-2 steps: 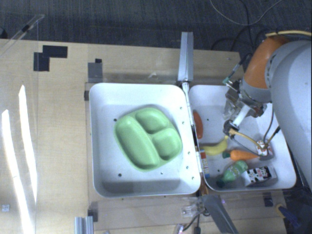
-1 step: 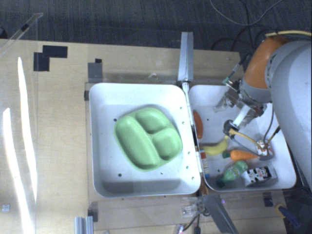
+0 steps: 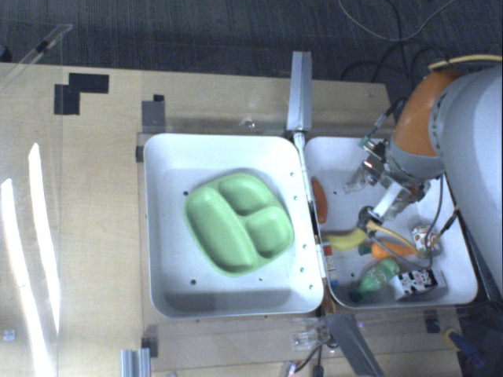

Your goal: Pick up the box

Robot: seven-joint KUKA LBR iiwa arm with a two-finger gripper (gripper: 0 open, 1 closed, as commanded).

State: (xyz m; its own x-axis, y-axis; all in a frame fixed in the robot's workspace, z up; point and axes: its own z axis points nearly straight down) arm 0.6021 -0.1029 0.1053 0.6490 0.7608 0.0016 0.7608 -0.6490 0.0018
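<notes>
Pale wood desk (image 3: 78, 234) is carrying two white bins, and I am taking the green tray (image 3: 240, 222) in the left bin (image 3: 169, 289) as my landmark. Well to the right of the tray, in the right bin (image 3: 338, 151), my gripper (image 3: 369, 217) is hanging low over a pile of clutter; I cannot tell how it is set or whether it is carrying anything. Right of the tray and nearer the front wall, what I am taking for the box (image 3: 414, 281) is lying in the corner, just beside a green object (image 3: 377, 276). Between tray and box, a banana (image 3: 346, 240) and an orange piece (image 3: 393, 250) are crowding in. I am worrying that a descent here is landing on the banana instead, or that the corner walls are blocking a finger.
</notes>
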